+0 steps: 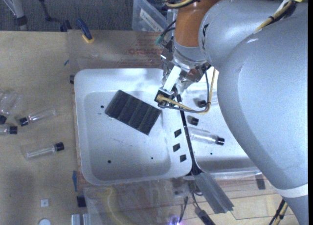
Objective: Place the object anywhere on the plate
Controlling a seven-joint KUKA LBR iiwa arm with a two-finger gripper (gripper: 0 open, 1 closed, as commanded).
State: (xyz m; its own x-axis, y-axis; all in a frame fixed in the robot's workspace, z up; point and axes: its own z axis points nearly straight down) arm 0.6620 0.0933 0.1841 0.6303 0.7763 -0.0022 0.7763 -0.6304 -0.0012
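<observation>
item: plate (133, 111), flat dark rectangle with a ribbed, slatted top, matte, lying at a slant on the floor of the left bin (80, 79), toward its far side. left bin: shallow glossy white plastic, rounded corners, a few small dark specks on its floor. right bin (230, 158): same white plastic, touching the left one along a dark seam, largely covered by the arm. item: vial (205, 137), clear slim cylinder with a black cap, lying on its side in the right bin near the shared wall, well apart from the plate and not on it. item: small black block (193, 120), just beyond the vial in the same bin. gripper (185, 84): grey metal below an orange band, hanging over the seam between the bins near the plate's right corner; whether it is open or closed cannot be told, and nothing is seen in its hold. bench (39, 62): pale wood-toned surface. loose clear tubes (38, 116) with black caps lie on the bench left of the bins. storage tub (146, 4): translucent, at the far edge, packed with coloured oddments.
</observation>
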